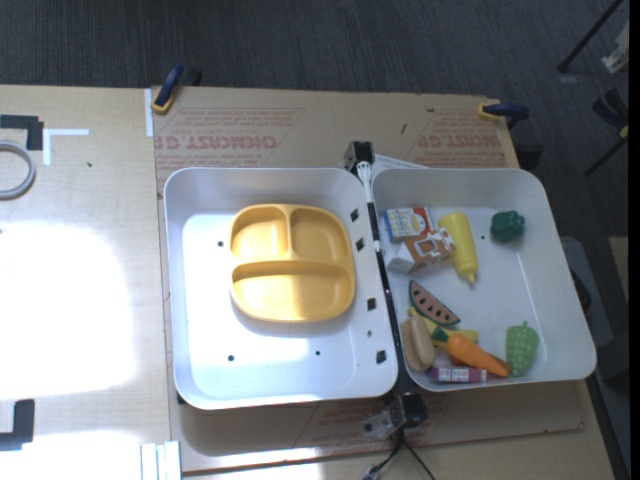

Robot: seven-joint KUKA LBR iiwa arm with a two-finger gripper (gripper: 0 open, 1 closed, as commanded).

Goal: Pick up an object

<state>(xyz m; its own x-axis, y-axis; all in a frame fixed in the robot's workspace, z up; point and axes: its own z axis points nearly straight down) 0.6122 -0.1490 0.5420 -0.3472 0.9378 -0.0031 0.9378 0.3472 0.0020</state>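
The right bin (555, 268) holds several toy foods. A small milk carton (418, 240) lies at its upper left beside a yellow mustard bottle (461, 245). A dark green broccoli (507, 226) sits near the far right corner. A watermelon slice (434, 304) lies mid-left. Along the near wall are a hot dog bun (417, 343), a carrot (476, 354), a purple marker-like tube (457, 374) and a light green bunch of grapes (521, 347).
The left bin (200, 298) holds a yellow divided plate (292, 263). Both bins rest on a cardboard sheet (300, 128) clamped to the wooden bench. Black clips (359, 154) join the bins at the middle wall.
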